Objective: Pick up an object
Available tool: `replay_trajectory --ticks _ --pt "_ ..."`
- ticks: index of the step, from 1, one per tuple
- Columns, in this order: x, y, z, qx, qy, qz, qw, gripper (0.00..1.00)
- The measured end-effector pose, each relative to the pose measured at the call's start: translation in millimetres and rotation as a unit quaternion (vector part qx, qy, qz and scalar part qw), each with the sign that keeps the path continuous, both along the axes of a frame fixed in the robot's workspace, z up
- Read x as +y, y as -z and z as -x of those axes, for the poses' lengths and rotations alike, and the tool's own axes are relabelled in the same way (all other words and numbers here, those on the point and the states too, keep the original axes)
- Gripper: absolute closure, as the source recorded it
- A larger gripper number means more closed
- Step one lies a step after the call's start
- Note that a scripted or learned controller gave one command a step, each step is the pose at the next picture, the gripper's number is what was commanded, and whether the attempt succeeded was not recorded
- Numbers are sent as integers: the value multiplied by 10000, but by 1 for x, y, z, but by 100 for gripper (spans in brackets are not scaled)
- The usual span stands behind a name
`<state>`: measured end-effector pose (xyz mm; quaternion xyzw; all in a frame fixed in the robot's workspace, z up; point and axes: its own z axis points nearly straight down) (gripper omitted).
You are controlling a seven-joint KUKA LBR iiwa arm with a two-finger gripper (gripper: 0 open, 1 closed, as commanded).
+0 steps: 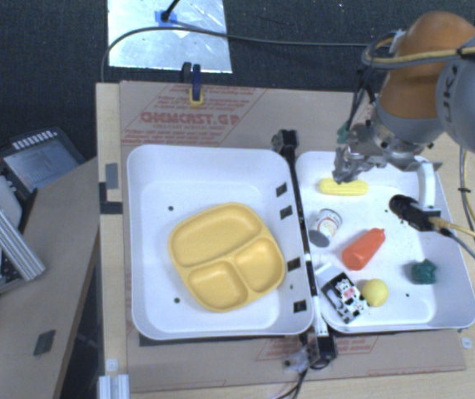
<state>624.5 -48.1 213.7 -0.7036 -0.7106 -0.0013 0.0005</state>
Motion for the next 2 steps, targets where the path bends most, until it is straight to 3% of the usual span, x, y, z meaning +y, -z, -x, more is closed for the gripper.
replay_trajectory --ticks 1,2 --pt "61 -2 9 5 -3 3 10000 100" --pt "109 0 36 14 4 6 10000 100"
